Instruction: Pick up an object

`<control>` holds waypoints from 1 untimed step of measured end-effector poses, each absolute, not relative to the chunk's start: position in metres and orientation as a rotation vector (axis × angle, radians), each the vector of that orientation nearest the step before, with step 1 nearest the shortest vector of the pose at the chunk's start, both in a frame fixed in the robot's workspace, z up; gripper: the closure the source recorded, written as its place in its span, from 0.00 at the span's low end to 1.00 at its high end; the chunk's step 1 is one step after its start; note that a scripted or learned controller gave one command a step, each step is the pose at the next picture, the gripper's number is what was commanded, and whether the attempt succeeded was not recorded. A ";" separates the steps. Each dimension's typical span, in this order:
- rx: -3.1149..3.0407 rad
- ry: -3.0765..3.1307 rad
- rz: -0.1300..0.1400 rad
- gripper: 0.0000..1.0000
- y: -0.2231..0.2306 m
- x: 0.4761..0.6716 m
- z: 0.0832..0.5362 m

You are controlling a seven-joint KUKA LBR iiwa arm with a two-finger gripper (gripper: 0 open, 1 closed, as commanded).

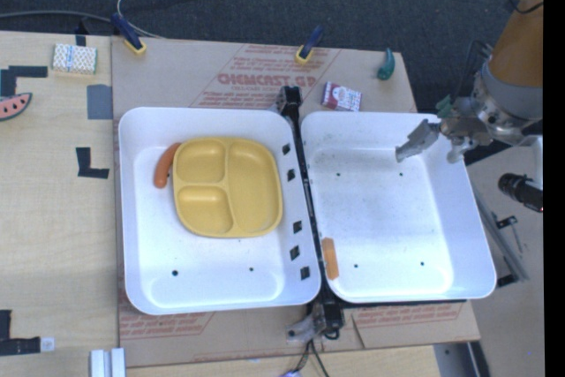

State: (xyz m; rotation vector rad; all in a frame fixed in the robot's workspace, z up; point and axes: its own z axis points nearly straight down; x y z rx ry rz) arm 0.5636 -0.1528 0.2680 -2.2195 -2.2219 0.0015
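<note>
Closest to the camera, the right bin (459,278) has a small orange carrot-looking piece (329,258) lying against its left wall, down near the front corner. The rest of that bin's floor is just white with dark specks. Next door, the left bin (141,269) holds a yellow divided plate (228,186) with three compartments, nothing sitting in any of them. Tucked right against the plate's left edge is an orange-red hot dog toy (163,165), lying between the plate and the bin's left wall.

Further back, the gripper (435,147) hangs over the right bin's upper right area, well apart from the carrot piece. Its fingers are spread open, nothing between them. The arm (516,57) comes in from the right, orange band showing above the wrist.

Beyond the bins, on the cardboard sheet (203,75), there's a small red-and-white packet (341,96) just behind the right bin, plus a yellow clamp (309,47), a blue-and-yellow clamp (129,33) and a green clamp (386,64) at the far edge.
</note>
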 end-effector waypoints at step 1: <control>-2.216 -2.222 0.002 0.00 -0.084 0.615 0.183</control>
